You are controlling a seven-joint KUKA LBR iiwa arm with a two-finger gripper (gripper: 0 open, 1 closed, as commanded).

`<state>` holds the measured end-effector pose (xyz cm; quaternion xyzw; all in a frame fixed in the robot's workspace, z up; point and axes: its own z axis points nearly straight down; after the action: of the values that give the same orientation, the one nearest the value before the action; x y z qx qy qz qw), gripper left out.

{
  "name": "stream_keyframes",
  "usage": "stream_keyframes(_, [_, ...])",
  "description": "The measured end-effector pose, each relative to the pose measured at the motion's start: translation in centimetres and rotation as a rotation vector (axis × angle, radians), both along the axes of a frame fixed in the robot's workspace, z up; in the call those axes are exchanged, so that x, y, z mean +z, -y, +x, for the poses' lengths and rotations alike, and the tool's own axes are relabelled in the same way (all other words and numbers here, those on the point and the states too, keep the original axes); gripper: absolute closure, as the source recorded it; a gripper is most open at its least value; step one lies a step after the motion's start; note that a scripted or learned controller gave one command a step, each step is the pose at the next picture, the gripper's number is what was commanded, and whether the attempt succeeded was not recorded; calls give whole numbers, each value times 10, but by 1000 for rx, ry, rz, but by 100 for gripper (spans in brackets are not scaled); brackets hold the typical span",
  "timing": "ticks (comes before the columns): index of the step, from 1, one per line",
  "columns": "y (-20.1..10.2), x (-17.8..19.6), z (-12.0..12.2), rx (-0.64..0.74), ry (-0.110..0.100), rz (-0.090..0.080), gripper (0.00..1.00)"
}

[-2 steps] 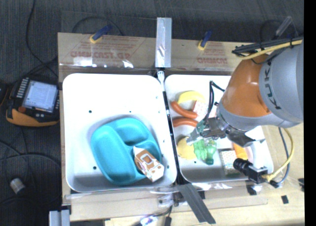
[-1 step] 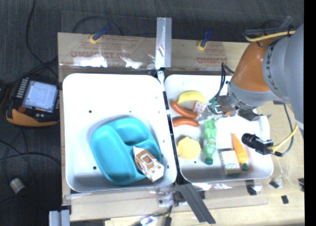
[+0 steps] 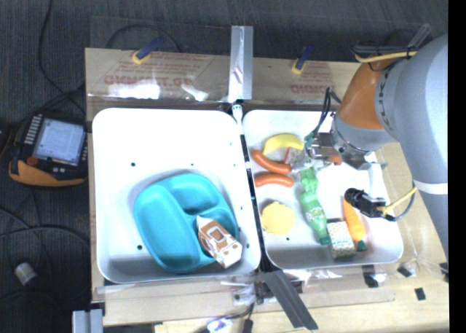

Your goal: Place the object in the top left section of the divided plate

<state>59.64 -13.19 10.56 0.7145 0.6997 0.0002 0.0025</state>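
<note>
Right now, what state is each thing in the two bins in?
divided plate: in left bin, holding the carton
carton: tilted, in the plate's lower right section
green bottle: lying on its side, right bin
hot dogs: lying flat
carrot: lying flat
gripper: low over right bin

The big grey arm (image 3: 426, 116) comes in from the right and bends down over the bench, its orange band (image 3: 362, 100) sitting just above the wrist. Below the band the wrist turns toward the left, and the gripper (image 3: 309, 151) hangs at its far end, pointing left and slightly down. A dark cable runs along the top of the band. Whether its fingers are parted I can't make out.
</note>
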Motion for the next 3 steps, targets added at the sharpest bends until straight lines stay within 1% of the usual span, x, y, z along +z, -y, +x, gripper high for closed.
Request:
stream_keyframes(1, [-25, 0, 31, -270, -5, -1, 100])
stream_keyframes(2, [-21, -16, -46, -336, 2, 3, 100])
stream_keyframes(3, [-28, 10, 3, -553, -7, -1, 100])
